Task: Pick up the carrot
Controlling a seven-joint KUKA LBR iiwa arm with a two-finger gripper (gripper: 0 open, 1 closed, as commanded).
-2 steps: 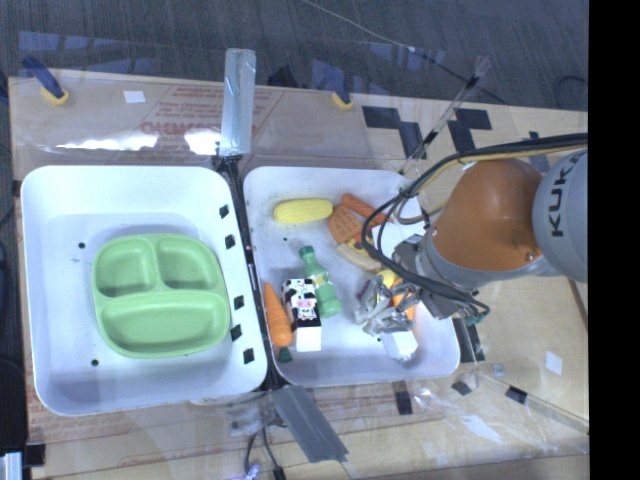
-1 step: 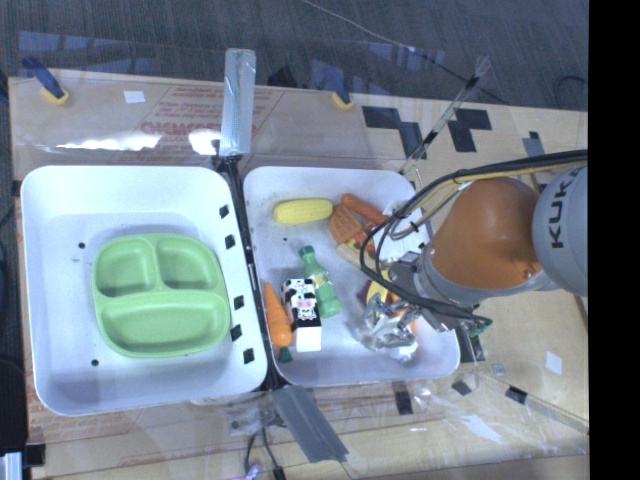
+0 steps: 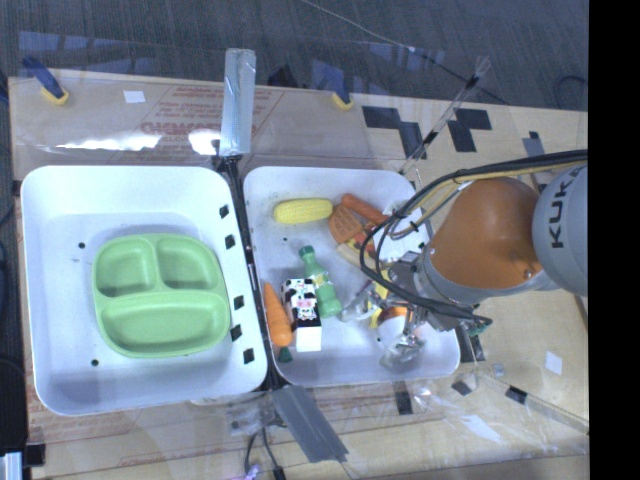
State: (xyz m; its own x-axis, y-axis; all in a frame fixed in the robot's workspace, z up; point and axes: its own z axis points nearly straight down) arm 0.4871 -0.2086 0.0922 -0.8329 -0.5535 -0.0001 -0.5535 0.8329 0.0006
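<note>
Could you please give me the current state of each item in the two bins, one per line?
carrot: lying flat by the right bin's left wall, not gripped
milk carton: lying down beside the carrot
green bottle: lying down
corn cob: lying flat
green tray: upright in the left bin

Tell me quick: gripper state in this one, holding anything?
Gripper: cannot be told; it sits low in the right bin, well apart from the carrot lying by that bin's left wall.
</note>
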